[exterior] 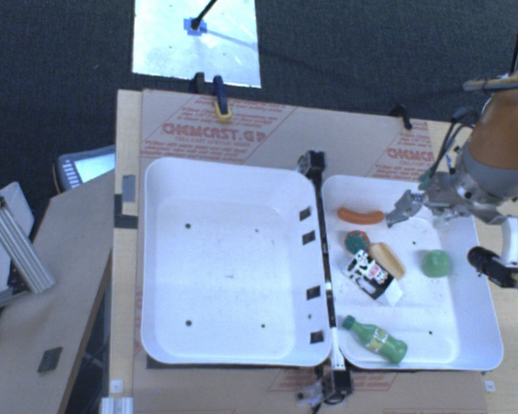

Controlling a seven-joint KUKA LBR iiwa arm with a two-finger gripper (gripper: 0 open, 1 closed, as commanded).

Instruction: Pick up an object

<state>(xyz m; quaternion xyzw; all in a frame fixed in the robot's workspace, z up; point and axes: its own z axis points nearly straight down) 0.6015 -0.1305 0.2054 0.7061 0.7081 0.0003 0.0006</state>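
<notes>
Reaching in from the right, the arm (506,138) hangs its gripper (410,205) over the right bin's (478,346) far edge, just beside the orange sausage (361,216). Finger spacing cannot be made out; nothing is seen held. Nearby lie a green ball (437,263), a green bottle (373,337) and a black-and-white carton (373,275). The arm's upper part is cut off at the frame edge.

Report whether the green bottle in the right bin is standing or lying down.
Lying down. The green bottle rests on its side on the floor of the right bin, near the front edge, its cap pointing toward the divider between the bins.
</notes>
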